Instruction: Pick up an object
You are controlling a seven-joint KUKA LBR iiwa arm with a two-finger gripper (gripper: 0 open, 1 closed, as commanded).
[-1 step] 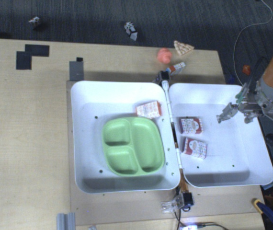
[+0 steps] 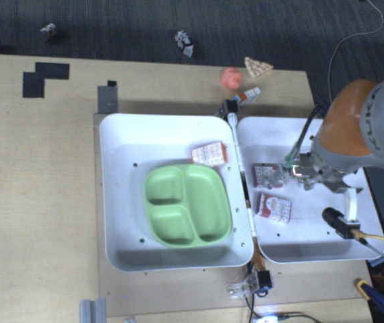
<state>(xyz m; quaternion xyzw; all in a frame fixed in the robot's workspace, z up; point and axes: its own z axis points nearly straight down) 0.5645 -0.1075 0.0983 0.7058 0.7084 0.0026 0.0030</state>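
A pale wooden bench (image 2: 37,200) is seen bearing two white bins; the gripper (image 2: 298,169) is hung low in the right bin (image 2: 313,244), apparently poised beside a small printed packet (image 2: 267,175); its jaw state cannot be told; a flat card packet (image 2: 273,208) lies nearby; a glossy green divided tray (image 2: 187,204) fills the left bin (image 2: 121,180).

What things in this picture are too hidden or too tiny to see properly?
- The tool: the arm's wrist covers it in the camera view, so its state cannot be read.
- The packet beside the tool: print too small and blurred to read; same for the lower packet and the one above the green tray.
- Small bits on the carpet: too tiny to name.
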